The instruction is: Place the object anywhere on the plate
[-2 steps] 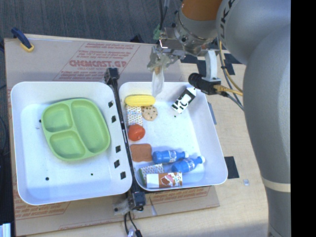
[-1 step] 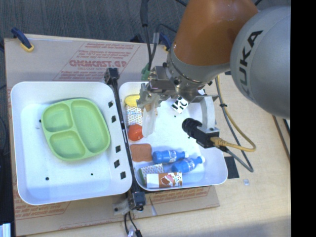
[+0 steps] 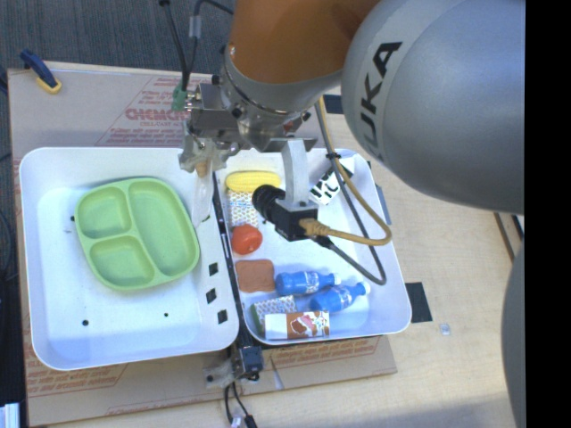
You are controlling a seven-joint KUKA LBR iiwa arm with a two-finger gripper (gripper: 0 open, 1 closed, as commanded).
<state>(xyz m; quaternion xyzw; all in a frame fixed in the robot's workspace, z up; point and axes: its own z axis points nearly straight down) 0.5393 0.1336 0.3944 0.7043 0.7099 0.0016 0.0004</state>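
1. On my grey upper link I read the black letters "UKA"; the start of the word is cut off by the curve of the casing.
2. The cardboard sheet (image 3: 134, 114) under the bins carries faded red print. I can make out something like "CHEMO" near my wrist, and the rest is too pale to read.
3. A small carton (image 3: 299, 325) lies at the near edge of the right bin (image 3: 397, 297), with a red and white label whose words are too small to read. A patterned packet (image 3: 241, 208) lies beside the banana, its print also unreadable.
4. My gripper (image 3: 203, 160) sits over the far end of the wall between the two bins, just beyond the plate's far corner. My own wrist and orange band cover most of it, so I cannot tell how it stands or whether it grips anything.
5. The green plate (image 3: 136, 234), with three compartments, lies in the left bin (image 3: 40, 275), and nothing sits on it.
6. The loose things are in the right bin: a yellow banana (image 3: 252, 181) at the far end, a red tomato-like ball (image 3: 246, 237), a brown block (image 3: 255, 275), and two blue bottles (image 3: 308, 283) lying on their sides.
7. A black fitting with a tan cable (image 3: 357, 236) hangs from my wrist and hides part of the right bin behind the banana.
8. A blue and yellow clamp (image 3: 41, 71) sits at the cardboard's far left corner.
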